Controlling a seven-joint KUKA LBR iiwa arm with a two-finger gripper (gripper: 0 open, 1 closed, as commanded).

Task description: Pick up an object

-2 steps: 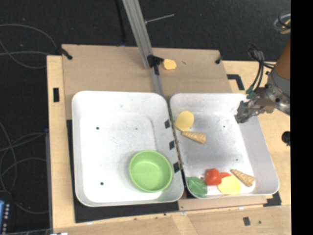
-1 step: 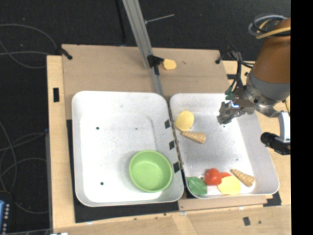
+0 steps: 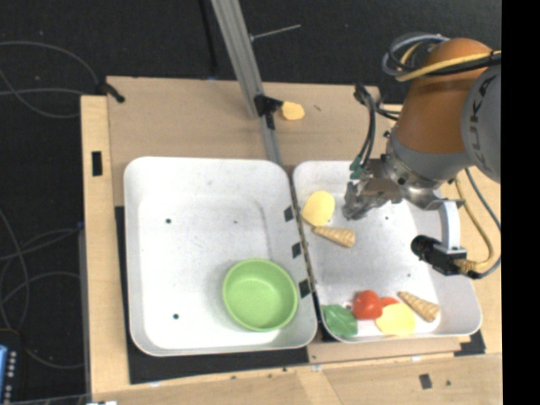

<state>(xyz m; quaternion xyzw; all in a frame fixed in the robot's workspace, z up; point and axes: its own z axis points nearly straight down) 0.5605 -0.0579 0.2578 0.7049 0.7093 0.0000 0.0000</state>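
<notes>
Pale yellow round toy [image 3: 318,207] at upper left of the right bin [image 3: 384,264], tan cone [image 3: 335,236] just below it, gripper [image 3: 356,207] low just right of them, finger opening too dark to tell, green bowl [image 3: 259,294] in left bin [image 3: 169,251]

Pale yellow rounded piece [image 3: 319,207] lying just left of the gripper [image 3: 353,207], tan cone [image 3: 336,236] flat on its side just below-left of it
</notes>
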